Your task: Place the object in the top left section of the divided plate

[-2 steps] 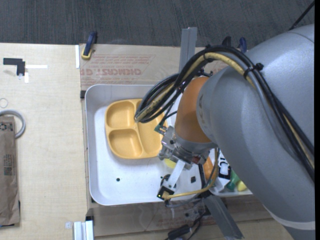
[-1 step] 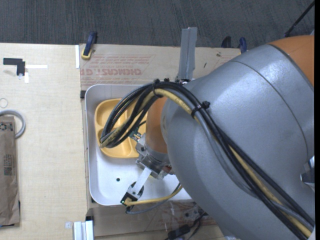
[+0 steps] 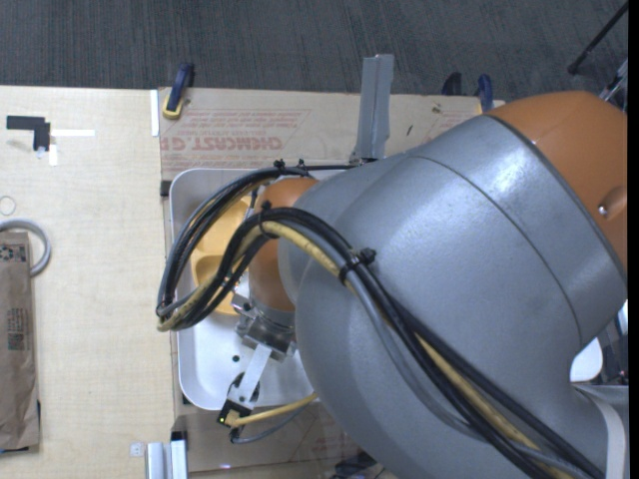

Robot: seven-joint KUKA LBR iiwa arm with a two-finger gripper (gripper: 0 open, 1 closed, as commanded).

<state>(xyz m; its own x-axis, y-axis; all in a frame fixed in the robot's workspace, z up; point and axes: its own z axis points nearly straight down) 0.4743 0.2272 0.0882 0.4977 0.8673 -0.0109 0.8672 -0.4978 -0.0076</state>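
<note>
my grey arm [image 3: 449, 307] covers most of the white bin [image 3: 200, 377]. my pincer [image 3: 240, 399] points down near its lower left corner; i cannot tell its state. the yellow divided plate [image 3: 225, 247] peeks out above, behind black cables [image 3: 200, 257].
</note>
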